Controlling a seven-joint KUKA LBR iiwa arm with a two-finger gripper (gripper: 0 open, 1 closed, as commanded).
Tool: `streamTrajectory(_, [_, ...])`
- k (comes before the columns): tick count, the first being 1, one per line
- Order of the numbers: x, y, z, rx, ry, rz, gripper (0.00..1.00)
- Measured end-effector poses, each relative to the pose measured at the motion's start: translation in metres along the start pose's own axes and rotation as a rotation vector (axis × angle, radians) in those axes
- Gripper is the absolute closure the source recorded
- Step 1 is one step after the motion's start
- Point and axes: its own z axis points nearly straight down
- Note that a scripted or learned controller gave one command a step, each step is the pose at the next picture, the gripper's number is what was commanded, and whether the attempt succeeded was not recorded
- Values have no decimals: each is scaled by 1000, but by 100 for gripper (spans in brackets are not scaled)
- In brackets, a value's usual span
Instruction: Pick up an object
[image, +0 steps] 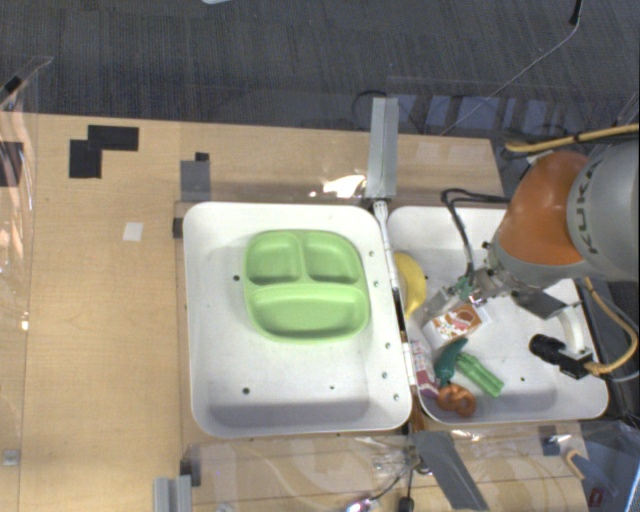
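My gripper (468, 293) hangs over the right bin (530, 400), reaching in from the right under the grey arm with its orange band. Directly below and left of it lies a small white packet with red and orange print (459, 320); whether they touch is unclear. A yellow banana-shaped item (409, 281) rests against the bin's left wall. Toward the front sit a dark green piece (449, 358), a light green block (480, 377), a brown lump (458, 400) and a purple-printed wrapper (425, 376).
The left bin (215, 400) holds a green divided plate (303, 283) with three compartments. A metal post (381, 150) stands at the back between the bins. Wooden bench top (100, 330) spreads to the left.
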Motion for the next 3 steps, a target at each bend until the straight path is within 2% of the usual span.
streamTrajectory(1, [1,3,-12,-5,3,-1,100])
streamTrajectory(2, [59,62,-93,14,8,4,100])
streamTrajectory(3, [33,48,-93,16,6,205,100])
